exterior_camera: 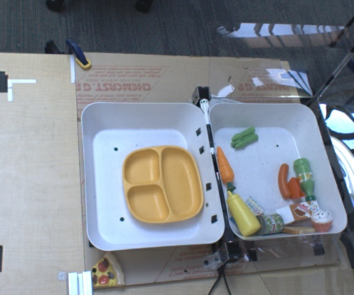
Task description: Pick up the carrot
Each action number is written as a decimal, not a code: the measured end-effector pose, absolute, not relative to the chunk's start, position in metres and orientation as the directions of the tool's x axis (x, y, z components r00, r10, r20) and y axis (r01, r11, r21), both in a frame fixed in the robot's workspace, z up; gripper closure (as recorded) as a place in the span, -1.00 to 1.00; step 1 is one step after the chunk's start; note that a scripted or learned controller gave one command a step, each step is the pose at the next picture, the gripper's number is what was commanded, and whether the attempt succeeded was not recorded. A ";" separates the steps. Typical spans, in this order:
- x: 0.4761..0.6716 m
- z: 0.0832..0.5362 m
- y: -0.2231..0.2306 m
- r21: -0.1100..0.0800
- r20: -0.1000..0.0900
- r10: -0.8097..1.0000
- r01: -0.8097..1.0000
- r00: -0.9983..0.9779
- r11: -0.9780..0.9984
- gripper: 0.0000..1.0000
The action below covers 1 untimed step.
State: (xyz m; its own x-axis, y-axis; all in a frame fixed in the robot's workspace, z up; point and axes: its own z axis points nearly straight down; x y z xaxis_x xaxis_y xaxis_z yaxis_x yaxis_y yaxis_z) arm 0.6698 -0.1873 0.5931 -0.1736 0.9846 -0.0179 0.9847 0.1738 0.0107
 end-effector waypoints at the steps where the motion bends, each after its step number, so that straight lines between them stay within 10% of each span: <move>1: 0.670 0.593 -0.187 0.011 -0.017 0.985 0.985 -0.173 0.173 -1.00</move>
